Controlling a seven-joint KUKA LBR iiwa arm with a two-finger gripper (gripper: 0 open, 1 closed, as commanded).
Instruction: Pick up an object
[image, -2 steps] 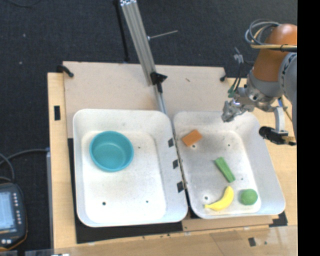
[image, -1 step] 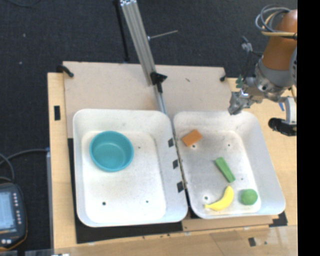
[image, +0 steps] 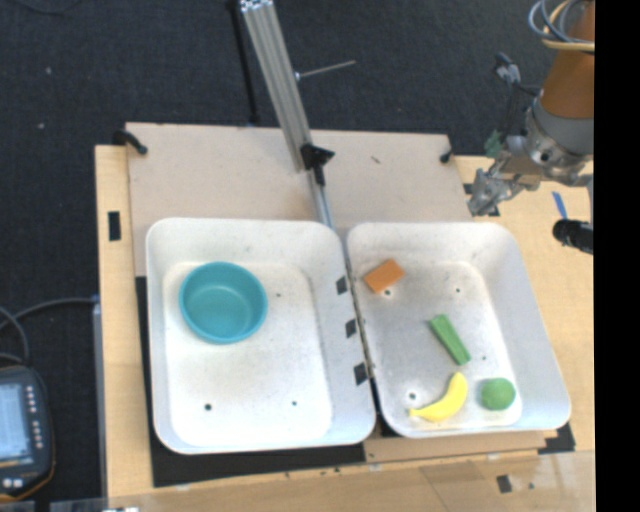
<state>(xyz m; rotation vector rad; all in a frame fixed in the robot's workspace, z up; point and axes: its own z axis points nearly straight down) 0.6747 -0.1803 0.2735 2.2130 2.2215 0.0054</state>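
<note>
The right bin (image: 520, 290) holds an orange block (image: 383, 276) near its back left, a green bar (image: 449, 339) in the middle, a yellow banana (image: 443, 400) at the front and a green ball (image: 498, 394) at the front right. My gripper (image: 484, 196) hangs above the bench just behind the right bin's back edge, apart from all of these. Nothing shows between its fingers.
The left bin (image: 300, 400) holds a teal bowl (image: 223, 302). A slanted metal post (image: 290, 110) rises from behind the seam between the bins. A handheld screen (image: 20, 420) lies at the lower left off the bench.
</note>
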